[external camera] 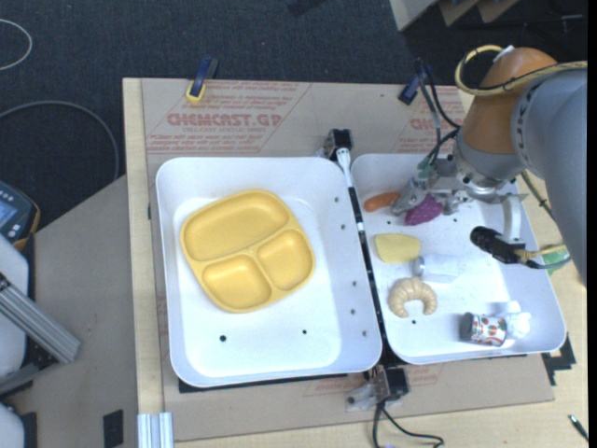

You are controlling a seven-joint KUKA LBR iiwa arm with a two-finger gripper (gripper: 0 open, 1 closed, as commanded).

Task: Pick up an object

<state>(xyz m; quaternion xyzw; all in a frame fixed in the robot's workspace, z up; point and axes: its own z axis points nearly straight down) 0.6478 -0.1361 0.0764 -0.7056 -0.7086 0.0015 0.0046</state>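
**Arm down in the right bin**

The arm [522,110] reaches the right bin's [541,329] far edge. A yellow tray [247,248] fills the left bin [187,343]. Gripper [431,194] sits over a purple toy [424,212]; its state is unclear.

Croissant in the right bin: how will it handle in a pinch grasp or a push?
The croissant looks like moulded plastic, so probably stiff and light. Its curved, rounded back may slip from the fingers. It lies flat, so a push should slide it, perhaps spinning, rather than roll it.

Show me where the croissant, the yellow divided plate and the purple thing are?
croissant [412,297]: camera view, middle of its curved body.
yellow divided plate [246,248]: camera view, ridge between compartments.
purple thing [424,212]: camera view, its visible centre.
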